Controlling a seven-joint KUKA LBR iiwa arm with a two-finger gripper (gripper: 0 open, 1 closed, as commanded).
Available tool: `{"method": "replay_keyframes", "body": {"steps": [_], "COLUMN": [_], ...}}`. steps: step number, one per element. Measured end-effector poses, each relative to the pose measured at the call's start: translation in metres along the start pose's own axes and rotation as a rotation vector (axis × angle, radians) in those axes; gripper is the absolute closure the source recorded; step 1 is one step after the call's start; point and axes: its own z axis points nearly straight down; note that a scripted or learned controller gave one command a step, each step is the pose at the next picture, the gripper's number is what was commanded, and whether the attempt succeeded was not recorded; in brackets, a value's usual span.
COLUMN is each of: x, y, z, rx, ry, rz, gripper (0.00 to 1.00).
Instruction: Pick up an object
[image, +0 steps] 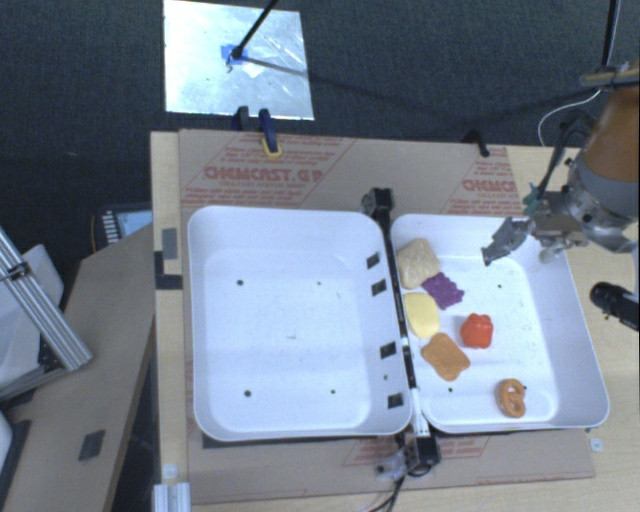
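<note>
The arm reaches in from the right, its orange band (612, 140) above the far right corner of the right bin (560, 330). The gripper (505, 243) hangs over that bin's far edge; whether it is apart or together I cannot tell from here, and nothing shows in its grasp.

All the pieces lie in the right bin, mostly along its left wall. A beige lump (417, 263) sits nearest the far left corner, with a purple piece (443, 291) just beside it toward the middle. Below them a pale yellow piece (422, 315) rests against the left wall, and an orange-brown piece (445, 356) lies closer to the near edge. A red piece (477, 330) stands near the bin's centre. A small pretzel (511, 397) lies by the near edge.

The left bin (290, 320) adjoins it along a black divider (395, 300).
</note>
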Motion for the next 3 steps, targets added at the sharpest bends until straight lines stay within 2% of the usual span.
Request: {"method": "replay_keyframes", "body": {"steps": [1,2,3], "x": [0.077,0.131,0.126], "y": [0.004,0.062,0.061], "z": [0.080,0.101,0.089], "rx": [0.008,-0.002,-0.003], "ry": [0.004,0.002,0.000], "rz": [-0.008,-0.008,-0.001], "gripper": [0.00,0.00,1.00]}}
